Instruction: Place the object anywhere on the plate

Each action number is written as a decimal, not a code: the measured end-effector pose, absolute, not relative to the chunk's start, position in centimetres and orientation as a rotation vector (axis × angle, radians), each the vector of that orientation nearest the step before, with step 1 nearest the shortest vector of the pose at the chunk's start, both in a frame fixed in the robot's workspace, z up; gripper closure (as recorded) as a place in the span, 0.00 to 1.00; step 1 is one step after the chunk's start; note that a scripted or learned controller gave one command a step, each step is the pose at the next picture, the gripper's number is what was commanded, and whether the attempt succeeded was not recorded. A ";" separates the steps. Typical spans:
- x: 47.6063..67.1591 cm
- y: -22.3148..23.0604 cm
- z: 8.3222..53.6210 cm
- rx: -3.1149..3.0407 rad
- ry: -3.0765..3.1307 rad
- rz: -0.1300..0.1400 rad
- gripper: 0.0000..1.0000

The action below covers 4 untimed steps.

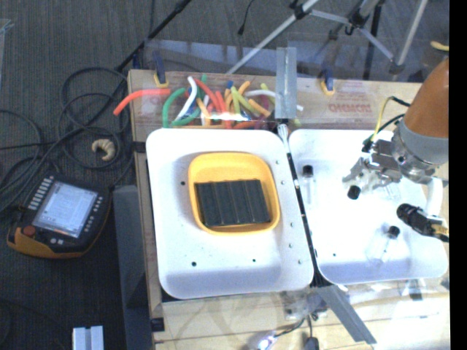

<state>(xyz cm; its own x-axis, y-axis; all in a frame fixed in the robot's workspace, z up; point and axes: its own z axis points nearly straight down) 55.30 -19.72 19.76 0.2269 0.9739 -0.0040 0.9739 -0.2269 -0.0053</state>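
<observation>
Two white bins sat side by side; the yellow plate (233,193) lay in the left bin (219,268); the pincer (372,172) hovered over the right bin (336,261), its opening indeterminable; clear vials (382,243) lay there, ungrasped; judged step: approach; next: descend, grasp.

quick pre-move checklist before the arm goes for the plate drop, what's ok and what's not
1. Plate in place: the yellow plate sits in the left bin. Ok.
2. Plate free to take something: a dark ridged mat covers its middle, the rim is bare. Ok.
3. Object between the fingers: the gripper hangs over the right bin, and nothing can be made out in it. Cannot tell.
4. Objects to pick: two small clear vials with black caps lie in the right bin. Ok.
5. Gripper over the plate: it is over the right bin, not the plate. Not ok.
</observation>
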 end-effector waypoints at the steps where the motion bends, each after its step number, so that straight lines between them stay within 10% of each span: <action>1: 48.6 -10.9 20.1 -2.452 -1.956 0.009 1.00; 2: 53.4 -5.5 18.0 -2.419 -1.999 0.008 1.00; 3: 53.4 -5.6 18.0 -2.420 -1.998 0.008 0.00; 4: 59.6 -8.7 18.0 -2.225 -2.216 0.011 0.00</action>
